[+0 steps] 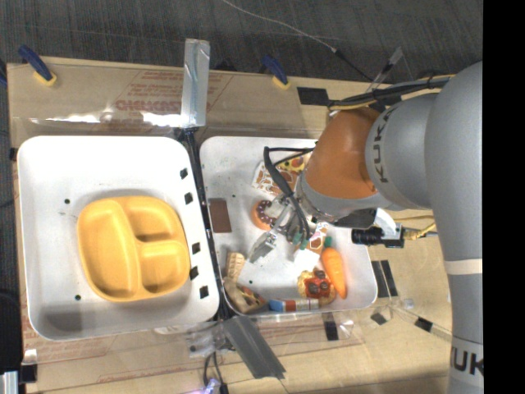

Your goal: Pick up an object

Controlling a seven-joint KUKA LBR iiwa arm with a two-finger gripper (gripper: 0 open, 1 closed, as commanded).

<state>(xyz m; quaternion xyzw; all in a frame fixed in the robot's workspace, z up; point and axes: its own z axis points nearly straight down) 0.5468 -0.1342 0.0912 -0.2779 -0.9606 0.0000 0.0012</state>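
My gripper (272, 235) hangs low over the middle of the right bin (230, 158), with the orange wrist band above it. It is open, and one grey finger (262, 249) points down-left with nothing held between the fingers. A brown ring-shaped donut (262, 213) lies just left of the gripper. An orange carrot (332, 271) lies to its lower right, beside a red and yellow toy food piece (313, 285). A pizza slice (289, 167) is partly hidden under the wrist.
A yellow divided plate (131, 245) sits in the left bin (49, 162). In the right bin, a brown rectangle (218, 214) lies near the left wall and a tan waffle piece (235, 267) near the front-left corner. A red-blue stick (289, 305) lies along the front wall.
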